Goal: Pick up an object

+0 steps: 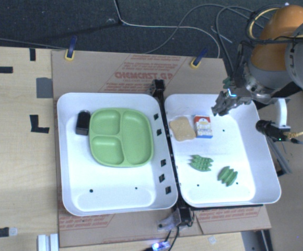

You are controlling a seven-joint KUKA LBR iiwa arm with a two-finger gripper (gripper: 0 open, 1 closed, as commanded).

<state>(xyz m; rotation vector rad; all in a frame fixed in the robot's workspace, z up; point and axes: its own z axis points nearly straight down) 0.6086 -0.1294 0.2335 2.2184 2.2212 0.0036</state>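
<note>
Open floor beside carton (204, 126)

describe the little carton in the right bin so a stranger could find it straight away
Look in the right bin, near its back wall. The small carton lies there, beside a tan slice of bread. It is the one boxy item, red and white with blue, unlike the two green vegetables nearer the front.

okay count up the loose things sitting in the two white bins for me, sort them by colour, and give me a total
Green: 3 (divided plate, leafy piece, pod-like piece)
Black: 1 (small block)
Tan: 1 (bread-like slice)
Red, white and blue: 1 (small carton)
Total: 6
</note>
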